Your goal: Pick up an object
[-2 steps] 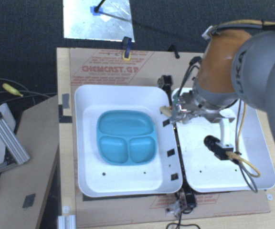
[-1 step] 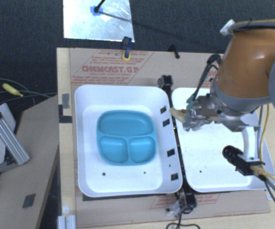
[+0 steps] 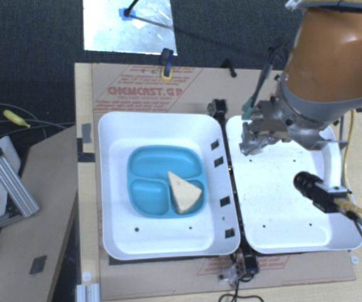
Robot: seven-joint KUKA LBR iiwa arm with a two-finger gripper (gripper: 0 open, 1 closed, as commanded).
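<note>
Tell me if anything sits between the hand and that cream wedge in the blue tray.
Yes. The hand hangs over the right bin, while the wedge lies in the blue tray in the left bin. The bins' adjoining rims with black clips run between them.

Glossy orange arm housing (image 3: pixel 335 43), grey metal wrist, black cables, metallic claw (image 3: pixel 251 145)

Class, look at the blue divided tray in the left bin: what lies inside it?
A pale wedge-shaped piece lies in the blue tray's lower right compartment, tip overlapping a divider. What is beneath the wedge is covered.
</note>
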